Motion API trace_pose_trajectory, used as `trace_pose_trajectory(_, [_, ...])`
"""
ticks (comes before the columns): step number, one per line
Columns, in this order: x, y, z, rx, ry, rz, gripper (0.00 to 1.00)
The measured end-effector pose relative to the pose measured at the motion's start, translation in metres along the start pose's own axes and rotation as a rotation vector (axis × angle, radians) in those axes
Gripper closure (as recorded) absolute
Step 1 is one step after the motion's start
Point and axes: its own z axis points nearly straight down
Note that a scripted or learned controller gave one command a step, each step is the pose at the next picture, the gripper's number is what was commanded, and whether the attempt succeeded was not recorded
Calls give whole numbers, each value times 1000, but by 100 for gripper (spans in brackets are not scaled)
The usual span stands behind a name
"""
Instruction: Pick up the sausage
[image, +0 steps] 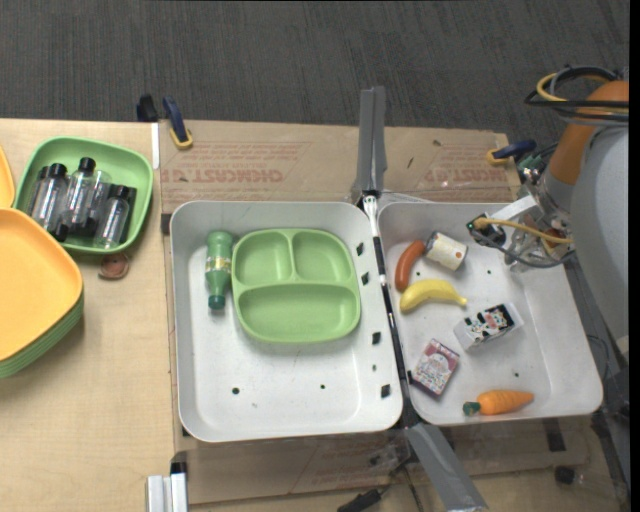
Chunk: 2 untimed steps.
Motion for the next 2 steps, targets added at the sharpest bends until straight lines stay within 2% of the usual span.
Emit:
trace_pose_trajectory(1, [-78, -19, -46, 2, -2, 69, 100])
trace_pose_trajectory(2, [-79, -18, -54, 4, -5, 69, 100])
